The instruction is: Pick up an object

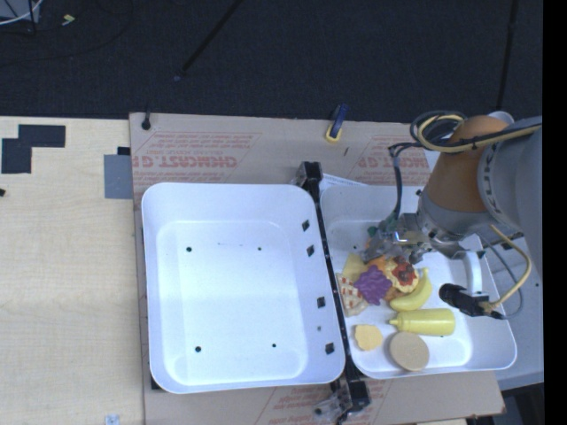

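Dark carpet fills the far side of the scene, and below it a pale wooden worktop [62, 273] carries a sheet of cardboard [230, 149] printed in red, with a blue and yellow clamp [336, 124] at its far edge. On the cardboard two shallow white bins stand side by side, touching along a black joint: the left bin [168, 237] and the right bin [496, 348]. The grey arm [509, 180] reaches in from the right, its orange band [461, 171] over the right bin's far side and its wrist bent downward. The hand [400, 246] hangs low over a heap of small things near the middle of that bin, just above a red and orange piece [404, 275]; whether it is released or clenched cannot be told. Beside that piece lie a purple piece [373, 284], a banana [416, 297] and a waffle-patterned piece [351, 296]. Nearer the front lie a yellow bottle [427, 322], a tan disc [409, 351] and a small yellow piece [368, 336].
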Controlling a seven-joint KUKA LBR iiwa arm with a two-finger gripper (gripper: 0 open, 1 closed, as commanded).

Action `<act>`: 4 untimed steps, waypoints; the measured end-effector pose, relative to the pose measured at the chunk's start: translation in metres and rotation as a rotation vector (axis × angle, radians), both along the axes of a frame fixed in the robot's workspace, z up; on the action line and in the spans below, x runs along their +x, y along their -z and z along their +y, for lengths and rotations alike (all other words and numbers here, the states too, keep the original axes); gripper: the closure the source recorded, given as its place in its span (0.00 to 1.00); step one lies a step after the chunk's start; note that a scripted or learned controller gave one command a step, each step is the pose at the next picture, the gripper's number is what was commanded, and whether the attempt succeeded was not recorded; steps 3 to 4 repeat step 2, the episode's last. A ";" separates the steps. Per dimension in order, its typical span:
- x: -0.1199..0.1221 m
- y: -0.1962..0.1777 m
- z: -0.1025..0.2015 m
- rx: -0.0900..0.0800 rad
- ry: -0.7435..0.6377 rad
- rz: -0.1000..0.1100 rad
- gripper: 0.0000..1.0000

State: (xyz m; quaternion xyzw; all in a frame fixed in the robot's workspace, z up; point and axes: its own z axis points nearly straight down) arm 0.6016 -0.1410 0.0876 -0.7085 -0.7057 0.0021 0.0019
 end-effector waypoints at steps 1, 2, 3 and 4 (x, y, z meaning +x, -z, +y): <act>0.002 -0.010 0.000 0.001 0.002 -0.002 1.00; 0.026 -0.120 0.084 0.002 -0.011 -0.011 1.00; 0.026 -0.120 0.084 0.002 -0.011 -0.011 1.00; 0.026 -0.120 0.084 0.002 -0.011 -0.011 1.00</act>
